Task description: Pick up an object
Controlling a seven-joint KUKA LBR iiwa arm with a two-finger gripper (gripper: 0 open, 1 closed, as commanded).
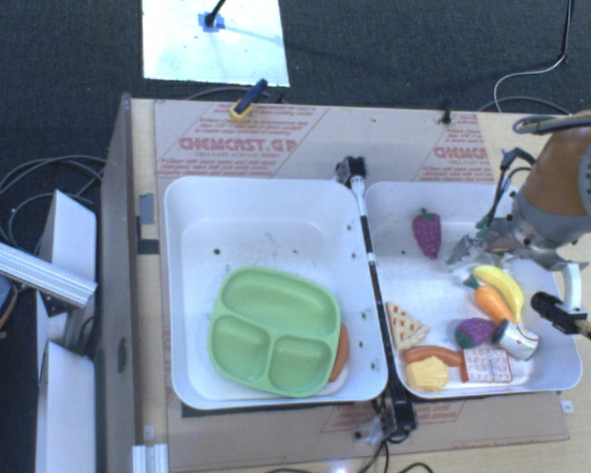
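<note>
Bench: two shallow white bins sit side by side on a sheet of printed board; the left bin [192, 225] is on the camera's left, the right bin [561, 368] on its right.

Left bin: it holds a green divided plate [274, 331], and a small orange piece [343, 351] peeks out from under the plate's right edge.

Right bin: this is where the candidates for picking lie. A purple grape bunch [427, 233] rests alone toward the far side. A yellow banana [502, 286] and an orange carrot [492, 303] lie touching each other near the middle. Nearer the front are a purple eggplant-like piece [475, 332], a silver can [518, 340], a pizza slice [404, 324], a red sausage [434, 355], a yellow cheese wedge [426, 372] and a red-and-white patterned card [487, 367].

Arm: it reaches in from the right, and its orange band [561, 180] hangs over the right bin's far right corner.

Claw: the gripper [470, 252] is low over the bin floor, between the grape bunch and the banana, just beside the banana's upper end. Whether its tips are spread or pressed together I cannot tell at this sharpness.

Progress: nothing shows between the tips and every item appears to lie flat on the bin floor, so I judge that nothing has been picked yet.

What is left: closing on one item, probably the banana or carrot since they are nearest, and lifting it clear of the bin.
</note>
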